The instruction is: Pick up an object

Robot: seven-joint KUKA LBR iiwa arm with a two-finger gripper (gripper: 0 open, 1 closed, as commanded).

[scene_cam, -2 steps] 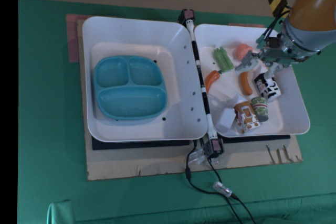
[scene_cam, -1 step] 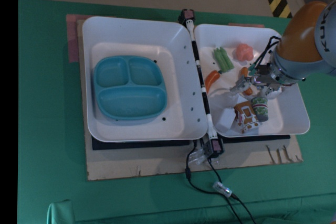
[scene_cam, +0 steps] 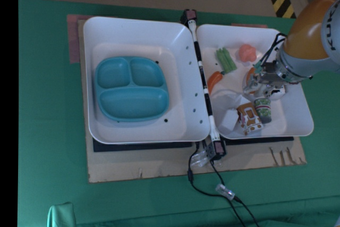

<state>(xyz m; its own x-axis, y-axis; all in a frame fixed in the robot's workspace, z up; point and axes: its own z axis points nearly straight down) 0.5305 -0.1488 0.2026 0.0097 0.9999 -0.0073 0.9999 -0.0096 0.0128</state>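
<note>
Your gripper (scene_cam: 260, 87) hangs low over the right-hand shallow white plastic bin (scene_cam: 297, 125), at about the middle of that bin and a little toward three o'clock. Whether it is spread or pinched, you cannot tell from this slant; the wrist body hides the tips.

Just below it, toward six o'clock, stands a small green-patterned paper cup (scene_cam: 263, 109), apparently touching or nearly touching the gripper's underside. That looks like the likeliest target. Beside the cup at nine o'clock sits an orange-and-white printed toy block (scene_cam: 249, 118), and next to that a white folded card piece (scene_cam: 229, 119).

Here is your trouble: those three are crowded together. If the tips come down straddling both cup and block, you may wedge them or shove the block aside and close on nothing. The cup looks light and thin-walled, so an off-centre squeeze could tip it or squirt it out toward the bin wall.

Farther off, at eleven o'clock from the gripper, lie a green ridged toy vegetable (scene_cam: 226, 59), a pink rounded soft toy (scene_cam: 247, 52) and an orange toy carrot (scene_cam: 214, 81); these are well clear.

The left bin (scene_cam: 106, 29) holds a teal three-compartment plastic plate (scene_cam: 131, 87), well apart from the work.
</note>
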